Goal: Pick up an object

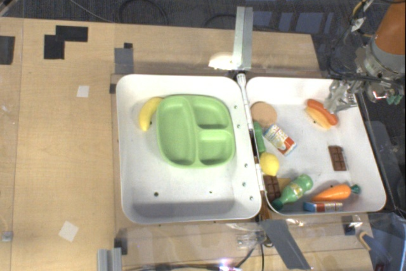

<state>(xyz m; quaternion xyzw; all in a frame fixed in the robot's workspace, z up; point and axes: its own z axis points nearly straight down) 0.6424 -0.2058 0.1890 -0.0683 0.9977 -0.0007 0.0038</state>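
Up close, no label on the small can (280, 138) reads clearly. Beside the hot dog (321, 113), the gripper (341, 98) hangs with jaws whose opening I cannot tell.

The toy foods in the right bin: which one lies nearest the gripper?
The orange-and-red toy hot dog, in the right white bin, just left of the gripper. The orange toy carrot and brown chocolate bar lie farther toward the front.

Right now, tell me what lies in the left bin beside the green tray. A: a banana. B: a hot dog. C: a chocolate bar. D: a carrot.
A: a yellow banana lies against the left edge of the green tray in the left bin.
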